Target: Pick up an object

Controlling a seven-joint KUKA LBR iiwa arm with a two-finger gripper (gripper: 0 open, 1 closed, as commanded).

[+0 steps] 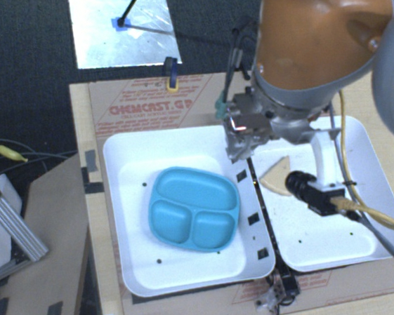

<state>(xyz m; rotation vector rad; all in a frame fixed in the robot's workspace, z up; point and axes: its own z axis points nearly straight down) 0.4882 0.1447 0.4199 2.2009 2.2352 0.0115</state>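
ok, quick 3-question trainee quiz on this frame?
1. True or false: the blue tray lies in the right bin.
2. What lies in the right bin? A) a tan wedge B) a red cup C) a green ball
3. Fill in: the tray has ___ compartments.

Key: 1 false, it lies in the left bin. 2 A. 3 three.
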